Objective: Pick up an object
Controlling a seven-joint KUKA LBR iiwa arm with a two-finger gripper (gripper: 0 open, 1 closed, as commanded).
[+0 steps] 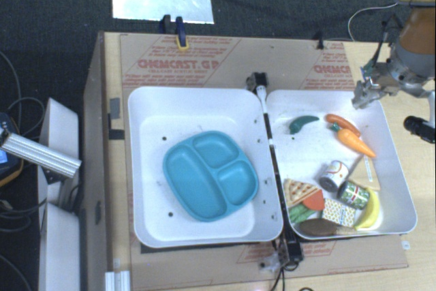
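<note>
Lying in right bin point(402, 211), carrot point(355, 140) below claw point(364, 96), apart

One fixed camera above the bench point(204, 54), slanting down over both bins point(146, 167).

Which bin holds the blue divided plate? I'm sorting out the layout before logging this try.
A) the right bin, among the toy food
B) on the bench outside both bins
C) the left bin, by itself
C: the blue divided plate lies alone in the left bin, while the carrot and the other toy food sit in the right bin.
</note>
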